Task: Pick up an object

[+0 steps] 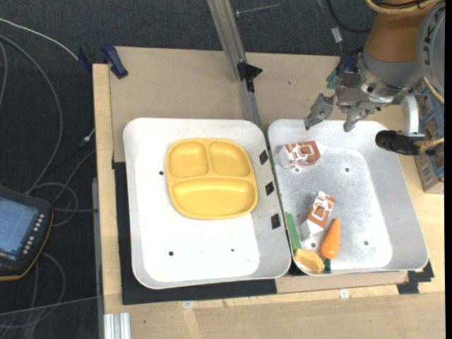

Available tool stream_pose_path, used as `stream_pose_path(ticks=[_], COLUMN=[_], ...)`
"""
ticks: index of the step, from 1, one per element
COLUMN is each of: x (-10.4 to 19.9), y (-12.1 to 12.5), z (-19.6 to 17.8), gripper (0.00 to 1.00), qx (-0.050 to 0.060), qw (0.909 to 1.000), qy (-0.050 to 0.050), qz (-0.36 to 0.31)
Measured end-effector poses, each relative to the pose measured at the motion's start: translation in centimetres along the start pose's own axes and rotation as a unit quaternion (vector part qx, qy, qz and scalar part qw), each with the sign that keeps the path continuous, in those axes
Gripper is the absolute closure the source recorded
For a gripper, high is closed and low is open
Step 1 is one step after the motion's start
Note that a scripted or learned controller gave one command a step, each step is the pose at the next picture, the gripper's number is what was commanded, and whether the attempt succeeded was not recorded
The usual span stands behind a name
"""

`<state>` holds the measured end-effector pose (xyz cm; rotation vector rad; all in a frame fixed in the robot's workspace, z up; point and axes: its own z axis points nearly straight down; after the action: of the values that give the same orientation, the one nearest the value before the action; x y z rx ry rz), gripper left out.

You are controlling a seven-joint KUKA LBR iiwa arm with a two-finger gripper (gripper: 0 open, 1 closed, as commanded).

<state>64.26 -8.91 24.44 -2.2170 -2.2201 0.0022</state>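
- The gripper is seen hovering over the far edge of the right bin, its fingers spread wide with nothing between them.
- Nearest below it, a small white-and-orange carton is lying in the far left part of that bin; it is judged the likeliest target.
- The carton is expected to be light and fairly stiff (though thin walls may dent under a hard squeeze), so a hold across its narrower flat sides is advised.
- A second carton is found nearer the front, tilted, touching a toy carrot.
- The carrot looks smooth and tapered, so slipping is feared; its thick middle would be gripped.
- A green stick-like item and a yellow piece are crowded at the bin's front left corner, awkward to reach.
- In the left bin a yellow divided plate is resting, flat and wide.
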Motion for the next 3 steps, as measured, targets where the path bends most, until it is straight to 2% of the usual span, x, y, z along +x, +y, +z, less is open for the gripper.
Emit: stream_pose_path(ticks=[1,3], x=[0.0,-1.2], y=[0.0,0.5], z=[0.0,9.6], gripper=[0.0,0.0], qx=[0.0,0.002], qw=[1.0,1.0], qy=[0.0,0.0], qz=[0.0,0.001])
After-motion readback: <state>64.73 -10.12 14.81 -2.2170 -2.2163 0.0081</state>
